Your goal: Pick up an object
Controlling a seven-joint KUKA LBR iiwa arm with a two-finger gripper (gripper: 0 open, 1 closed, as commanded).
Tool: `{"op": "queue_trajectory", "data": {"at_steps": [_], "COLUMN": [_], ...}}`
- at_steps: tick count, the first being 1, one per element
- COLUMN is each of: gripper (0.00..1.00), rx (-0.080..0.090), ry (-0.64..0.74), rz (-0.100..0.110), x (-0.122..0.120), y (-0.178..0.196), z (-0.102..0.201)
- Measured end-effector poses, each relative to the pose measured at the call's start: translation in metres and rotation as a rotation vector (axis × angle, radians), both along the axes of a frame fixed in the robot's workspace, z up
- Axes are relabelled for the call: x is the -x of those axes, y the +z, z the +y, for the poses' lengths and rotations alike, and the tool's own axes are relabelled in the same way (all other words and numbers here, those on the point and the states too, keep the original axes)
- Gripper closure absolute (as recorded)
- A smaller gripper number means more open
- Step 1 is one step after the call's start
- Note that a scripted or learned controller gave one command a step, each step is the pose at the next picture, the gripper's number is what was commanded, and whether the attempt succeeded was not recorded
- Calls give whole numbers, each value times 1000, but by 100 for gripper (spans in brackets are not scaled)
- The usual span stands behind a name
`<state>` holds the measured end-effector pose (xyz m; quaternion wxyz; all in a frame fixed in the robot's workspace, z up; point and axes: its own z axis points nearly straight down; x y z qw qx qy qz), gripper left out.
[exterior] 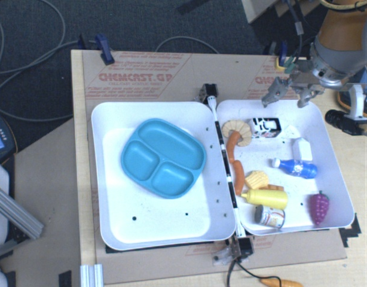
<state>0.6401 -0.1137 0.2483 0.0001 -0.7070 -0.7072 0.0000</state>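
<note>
The two-finger gripper (291,97) hangs spread open and holds nothing, at the twelve o'clock rim of the right white bin (336,178). No object is chosen yet. Candidates lie below it: a black-and-white patterned block (266,126) nearest, a blue bottle (294,168) at the bin's centre, a yellow mustard-style bottle (267,197) and a purple grape cluster (318,206) toward five o'clock. The block looks easiest: descend straight, fingers straddling its short sides, clear of the tan round piece (237,129) at its nine o'clock. The cardboard (141,73) beneath reads "CHEMCAST GP" in red. The blue sectioned plastic plate (164,157) sits in the left bin.
</note>
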Motion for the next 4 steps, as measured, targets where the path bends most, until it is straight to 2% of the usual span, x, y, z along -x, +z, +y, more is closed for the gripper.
{"op": "queue_trajectory", "data": {"at_steps": [1, 2, 3, 4], "gripper": [0, 0, 0, 0], "rx": [-1, -5, -13, -1], "ry": [-6, 7, 14, 5], "rz": [13, -15, -30, -9], "x": [29, 56, 63, 83], "y": [-117, -148, -153, -160], "z": [-51, -60, -71, -47]}}
